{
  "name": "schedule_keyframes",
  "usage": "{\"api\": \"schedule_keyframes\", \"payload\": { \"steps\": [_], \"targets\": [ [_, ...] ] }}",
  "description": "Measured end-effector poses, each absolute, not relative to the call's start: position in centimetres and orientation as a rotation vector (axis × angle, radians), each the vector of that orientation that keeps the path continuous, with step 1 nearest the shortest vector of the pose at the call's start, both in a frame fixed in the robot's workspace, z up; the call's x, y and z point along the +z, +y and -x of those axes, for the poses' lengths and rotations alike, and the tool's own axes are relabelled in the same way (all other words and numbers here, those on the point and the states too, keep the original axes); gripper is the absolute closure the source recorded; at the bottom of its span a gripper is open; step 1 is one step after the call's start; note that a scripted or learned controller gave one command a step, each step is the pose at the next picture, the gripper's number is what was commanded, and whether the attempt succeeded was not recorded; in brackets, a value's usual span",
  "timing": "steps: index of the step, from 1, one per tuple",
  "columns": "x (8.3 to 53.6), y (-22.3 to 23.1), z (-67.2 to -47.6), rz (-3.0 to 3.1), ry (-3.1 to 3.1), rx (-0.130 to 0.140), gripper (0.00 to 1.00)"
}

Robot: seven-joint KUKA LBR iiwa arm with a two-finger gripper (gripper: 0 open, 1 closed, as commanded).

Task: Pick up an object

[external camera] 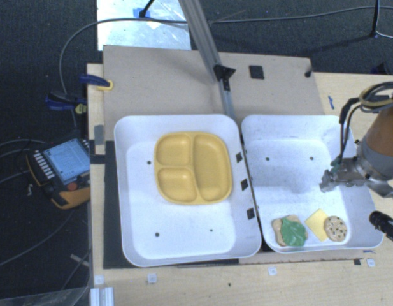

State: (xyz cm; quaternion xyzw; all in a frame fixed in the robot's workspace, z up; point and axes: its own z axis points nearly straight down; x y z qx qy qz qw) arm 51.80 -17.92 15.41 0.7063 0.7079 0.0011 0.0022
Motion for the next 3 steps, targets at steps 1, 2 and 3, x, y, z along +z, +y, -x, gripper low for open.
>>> {"api": "schedule_keyframes", "payload": {
  "steps": [1, 2, 3],
  "targets": [
    [21.8, -18.2, -51.7, -2.211, 2.221, 0.006, 1.0],
    [26.7, -19.1, -51.6, -2.211, 2.221, 0.005, 1.0],
    [26.3, -12.9, -51.4, -2.21, 2.233, 0.003, 1.0]
  ]
}}
